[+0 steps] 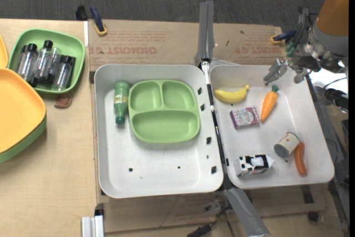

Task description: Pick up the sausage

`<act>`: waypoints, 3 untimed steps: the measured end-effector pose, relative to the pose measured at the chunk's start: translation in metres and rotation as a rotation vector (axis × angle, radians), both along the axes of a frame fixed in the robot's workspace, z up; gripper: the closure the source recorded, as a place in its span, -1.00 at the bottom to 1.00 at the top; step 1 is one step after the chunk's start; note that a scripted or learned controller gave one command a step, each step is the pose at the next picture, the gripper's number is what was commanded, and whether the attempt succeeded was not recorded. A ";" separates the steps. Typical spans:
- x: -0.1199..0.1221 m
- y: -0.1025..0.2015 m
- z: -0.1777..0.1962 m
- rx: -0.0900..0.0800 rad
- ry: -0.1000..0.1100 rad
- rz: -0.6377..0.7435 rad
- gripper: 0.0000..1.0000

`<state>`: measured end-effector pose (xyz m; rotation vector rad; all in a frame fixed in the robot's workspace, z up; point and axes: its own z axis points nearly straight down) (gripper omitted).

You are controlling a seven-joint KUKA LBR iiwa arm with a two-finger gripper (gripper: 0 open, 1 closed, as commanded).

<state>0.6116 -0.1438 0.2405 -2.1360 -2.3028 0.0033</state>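
Camera view: gripper [289,67] open, empty, above right bin [317,119] far edge. Sausage [300,159] well below it, beside can [287,145]. Descend centred, fingers straddling sausage's narrow width.

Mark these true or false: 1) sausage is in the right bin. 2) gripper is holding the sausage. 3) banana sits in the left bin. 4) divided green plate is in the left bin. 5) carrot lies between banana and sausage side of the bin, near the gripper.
1) True. The sausage lies near the front right corner of the right bin, beside a small can.
2) False. The gripper is up at the bin's back edge, far from the sausage, with nothing between its fingers.
3) False. The banana is in the right bin.
4) True. The divided green plate is in the left bin, next to a green bottle.
5) True. The carrot lies just below the gripper.
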 end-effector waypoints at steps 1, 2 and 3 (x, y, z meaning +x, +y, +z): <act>0.000 -0.001 0.008 -0.001 0.000 -0.003 1.00; -0.005 -0.062 -0.023 -0.001 0.001 -0.421 1.00; -0.005 -0.062 -0.015 -0.003 0.003 -0.418 1.00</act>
